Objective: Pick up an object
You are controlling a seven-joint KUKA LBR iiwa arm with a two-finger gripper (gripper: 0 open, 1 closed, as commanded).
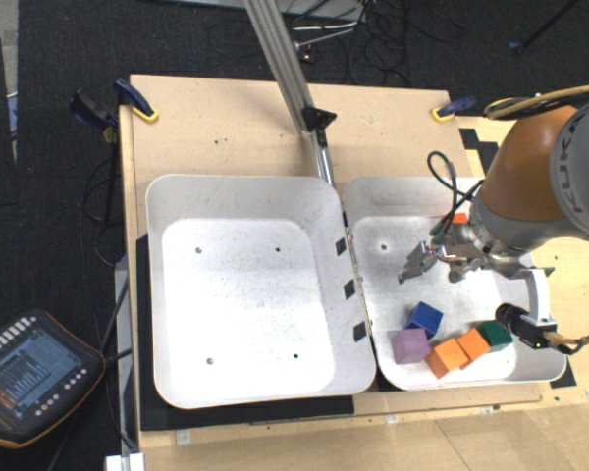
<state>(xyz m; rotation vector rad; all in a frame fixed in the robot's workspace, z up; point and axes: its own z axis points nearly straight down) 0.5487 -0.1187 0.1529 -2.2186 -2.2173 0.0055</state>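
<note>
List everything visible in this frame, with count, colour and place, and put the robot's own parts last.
Bins: 2, white, side by side on the bench; left bin, right bin.
Blue block: 1, blue, right bin, near-middle.
Purple block: 1, purple, right bin, just in front of the blue one.
Orange block: 1, orange, right bin, near edge.
Green block: 1, green, right bin, right of the orange one.
Bench: 1, tan board, under both bins.
Clamps: 2, blue and yellow, at the bench's far corners.
Pendant: 1, grey with a screen, lower left on the floor.
Arm: 1, grey with orange band, from the right.
Gripper: 1, over the right bin, above the blocks.
</note>
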